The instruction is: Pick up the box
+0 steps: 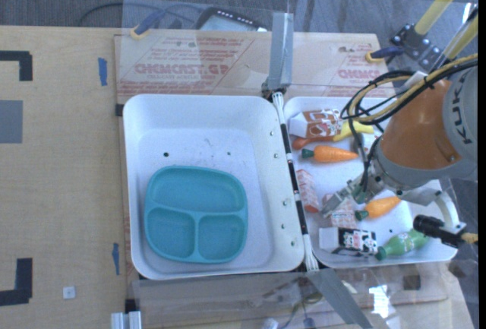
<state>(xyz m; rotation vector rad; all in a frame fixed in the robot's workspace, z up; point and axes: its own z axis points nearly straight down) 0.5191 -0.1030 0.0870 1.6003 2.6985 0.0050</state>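
The gripper point(351, 194) is hovering low at the middle of the right bin point(433, 253); whether it is spread or pinched, I cannot tell. The box point(323, 123) is lying at the bin's far edge, beside a carrot point(331, 154). Crowding risks grabbing the wrong thing.

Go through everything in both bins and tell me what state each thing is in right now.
teal tray: flat in the left bin
orange-and-white box: lying at the right bin's far end
two carrots: lying loose
black-and-white carton: on its side
green bottle: on its side
gripper: low over the clutter
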